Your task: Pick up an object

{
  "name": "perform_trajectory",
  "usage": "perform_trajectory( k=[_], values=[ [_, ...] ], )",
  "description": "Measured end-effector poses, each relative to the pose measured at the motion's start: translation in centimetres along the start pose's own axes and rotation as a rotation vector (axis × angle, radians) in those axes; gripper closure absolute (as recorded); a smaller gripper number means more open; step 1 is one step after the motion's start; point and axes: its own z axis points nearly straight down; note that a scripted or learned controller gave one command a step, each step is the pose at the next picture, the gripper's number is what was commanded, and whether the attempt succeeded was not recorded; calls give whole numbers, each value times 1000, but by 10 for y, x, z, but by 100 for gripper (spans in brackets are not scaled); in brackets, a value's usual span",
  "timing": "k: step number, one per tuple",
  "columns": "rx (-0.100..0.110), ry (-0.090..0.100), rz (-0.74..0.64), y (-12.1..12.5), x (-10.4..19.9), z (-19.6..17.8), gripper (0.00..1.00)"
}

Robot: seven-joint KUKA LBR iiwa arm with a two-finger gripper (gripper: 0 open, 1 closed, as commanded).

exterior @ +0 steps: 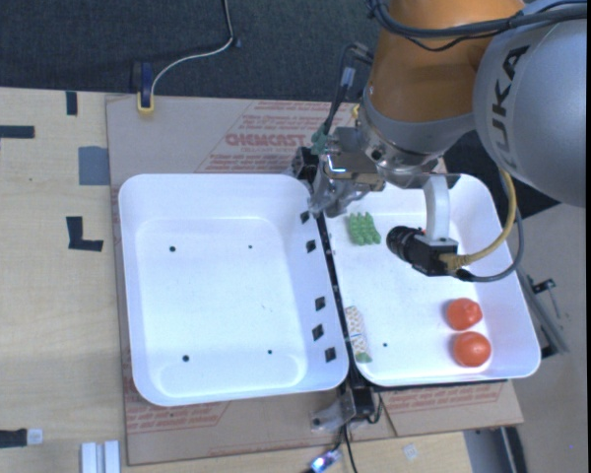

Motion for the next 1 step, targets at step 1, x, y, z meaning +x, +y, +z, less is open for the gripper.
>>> perform_trajectory(
  k=[1],
  values=[
    [10,0,-2,-52,44,60,100]
  ],
)
